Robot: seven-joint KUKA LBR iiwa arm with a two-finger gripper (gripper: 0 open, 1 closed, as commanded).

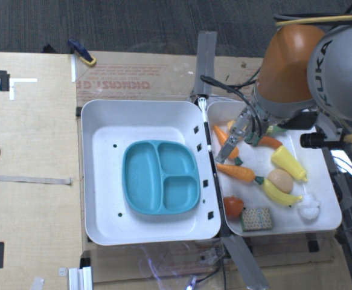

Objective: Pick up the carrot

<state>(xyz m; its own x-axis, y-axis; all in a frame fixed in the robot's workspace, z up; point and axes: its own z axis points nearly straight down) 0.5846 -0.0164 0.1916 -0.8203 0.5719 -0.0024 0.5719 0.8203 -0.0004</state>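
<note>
Hovering over right bin [329, 222], gripper [229, 147]: fingers parted narrowly, nothing between them, tips just above carrot [236, 173]. Carrot lies near the bin's left wall, beside a banana [279, 192]; teal divided plate [162, 177] in left bin [97, 162].

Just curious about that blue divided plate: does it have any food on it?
Empty. The blue plate shows three bare compartments; the toy food lies in the right bin.

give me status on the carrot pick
Gripper low in right bin, holding nothing. Carrot loose just below it. Second carrot alongside.
</note>
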